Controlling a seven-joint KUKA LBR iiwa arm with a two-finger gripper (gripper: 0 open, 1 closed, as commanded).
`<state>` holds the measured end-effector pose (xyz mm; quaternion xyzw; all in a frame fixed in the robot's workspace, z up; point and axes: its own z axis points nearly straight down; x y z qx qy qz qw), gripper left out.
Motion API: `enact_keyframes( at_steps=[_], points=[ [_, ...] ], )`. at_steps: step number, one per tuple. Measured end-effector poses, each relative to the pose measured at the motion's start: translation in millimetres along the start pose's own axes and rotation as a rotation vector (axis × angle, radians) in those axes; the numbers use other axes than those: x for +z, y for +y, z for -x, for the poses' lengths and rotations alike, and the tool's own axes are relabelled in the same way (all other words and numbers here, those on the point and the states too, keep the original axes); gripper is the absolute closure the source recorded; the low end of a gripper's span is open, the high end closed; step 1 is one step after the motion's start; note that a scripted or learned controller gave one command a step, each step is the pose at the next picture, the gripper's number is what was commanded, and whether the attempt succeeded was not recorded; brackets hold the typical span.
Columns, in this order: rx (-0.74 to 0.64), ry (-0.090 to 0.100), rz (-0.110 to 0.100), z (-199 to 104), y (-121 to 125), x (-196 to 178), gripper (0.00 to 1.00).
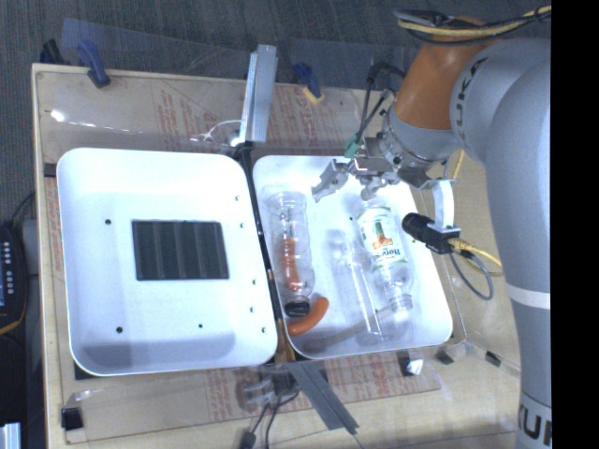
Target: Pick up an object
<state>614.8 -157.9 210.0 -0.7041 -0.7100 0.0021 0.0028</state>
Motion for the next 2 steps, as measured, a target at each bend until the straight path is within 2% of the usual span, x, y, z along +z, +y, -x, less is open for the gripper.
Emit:
enact_keyframes(
  at_steps=[1,2],
  points=[
    [-0.085,0.001,-0.001,52.4,-22.0,5.3,0.00],
    [0.058,0.007,-0.003,46.9,-70.6,104.6,0.00]
  ],
)
